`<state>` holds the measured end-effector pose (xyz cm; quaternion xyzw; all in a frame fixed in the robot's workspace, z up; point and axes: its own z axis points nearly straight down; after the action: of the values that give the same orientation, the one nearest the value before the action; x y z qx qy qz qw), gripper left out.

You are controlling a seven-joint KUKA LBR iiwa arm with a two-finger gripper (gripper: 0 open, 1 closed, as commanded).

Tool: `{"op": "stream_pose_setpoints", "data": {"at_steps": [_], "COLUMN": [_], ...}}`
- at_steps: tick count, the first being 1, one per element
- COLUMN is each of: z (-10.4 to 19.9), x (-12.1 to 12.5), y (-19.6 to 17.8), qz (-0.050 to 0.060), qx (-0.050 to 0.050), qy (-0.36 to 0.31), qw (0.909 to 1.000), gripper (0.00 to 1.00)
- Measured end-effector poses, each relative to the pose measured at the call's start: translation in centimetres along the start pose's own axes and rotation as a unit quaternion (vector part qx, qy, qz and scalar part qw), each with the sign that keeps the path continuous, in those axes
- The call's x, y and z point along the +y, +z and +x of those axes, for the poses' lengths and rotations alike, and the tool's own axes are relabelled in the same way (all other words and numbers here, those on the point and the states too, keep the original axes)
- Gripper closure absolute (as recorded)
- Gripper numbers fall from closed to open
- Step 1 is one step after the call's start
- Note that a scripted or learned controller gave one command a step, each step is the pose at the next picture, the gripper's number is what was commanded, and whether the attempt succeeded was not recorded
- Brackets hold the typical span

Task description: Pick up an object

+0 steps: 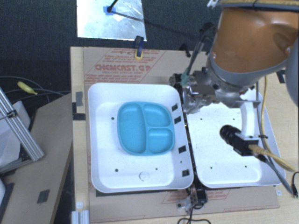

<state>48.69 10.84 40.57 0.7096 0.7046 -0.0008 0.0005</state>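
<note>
1. The gripper [190, 101] hangs just outside the right wall of the left bin [100, 139], close to that bin's far right corner. It is seen from above as a cluster of metal parts, so whether it is set wide or narrow cannot be told.
2. The wrist [229, 85] is grey. It rises from the gripper, up and away from the left bin's right wall. The orange band [250, 31] sits above it, well beyond the left bin's far right corner.
3. The plate [145, 127] is blue and has three compartments. It lies flat in the middle of the left bin's floor, apart from all four walls. Its large compartment faces the left wall and its two smaller ones face the right wall.
4. A small pale disc [144, 175] lies on the left bin's floor, between the plate and the near wall.
5. Black clips [182, 148] stand in a row along the left bin's right wall.
6. The right bin [219, 171] sits directly against the left bin's right wall.
7. The cardboard [124, 66] lies under the left bin. Its red print shows just beyond the far wall.
8. A yellow and blue clamp [138, 48] sits at the cardboard's far edge, beyond the left bin's far wall. A foil sheet [93, 17] lies farther off in the same direction.
9. An aluminium rail [18, 129] stands well apart from the left bin's left wall.
</note>
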Motion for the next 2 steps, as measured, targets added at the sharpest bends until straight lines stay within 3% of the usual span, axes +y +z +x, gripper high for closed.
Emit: {"op": "stream_pose_setpoints", "data": {"at_steps": [1, 2], "z": [-2.3, 4.7], "x": [0.0, -0.1], "y": [-4.0, -5.0], "qz": [-0.004, -0.002], "qx": [0.001, 0.002], "qy": [-0.003, -0.009], "qw": [1.0, 1.0], "gripper": [1.0, 1.0]}}
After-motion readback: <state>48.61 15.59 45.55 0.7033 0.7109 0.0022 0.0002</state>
